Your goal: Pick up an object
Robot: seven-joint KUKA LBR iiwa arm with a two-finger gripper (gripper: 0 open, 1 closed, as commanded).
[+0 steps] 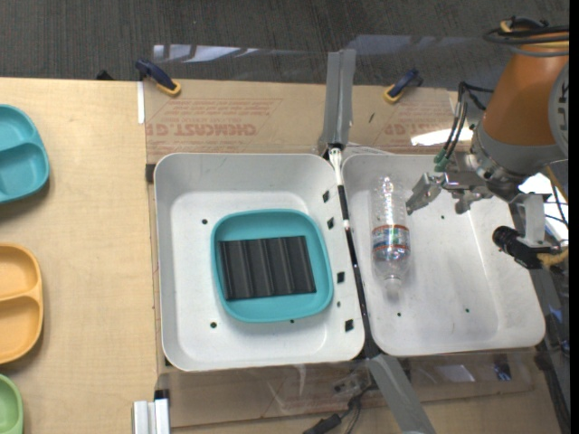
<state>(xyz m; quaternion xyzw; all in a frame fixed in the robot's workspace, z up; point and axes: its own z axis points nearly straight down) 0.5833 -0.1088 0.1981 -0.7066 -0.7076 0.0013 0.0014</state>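
A clear plastic bottle [390,233] with a coloured label lies lengthwise in the right bin [470,287], near its left wall. In the left bin [181,242] sits a teal tray [271,265] holding a dark ridged insert. My gripper [440,202] hangs over the back of the right bin, a little to the right of the bottle's cap end. Its two fingers [418,194] are spread apart with nothing between them, and they do not touch the bottle.
Brown cardboard [235,125] lies behind the bins, held by clamps [161,78]. On the wooden table at the left edge are a teal divided plate [18,165], an orange one [16,301] and a green one [7,405]. A black cable fitting [520,242] hangs by the arm.
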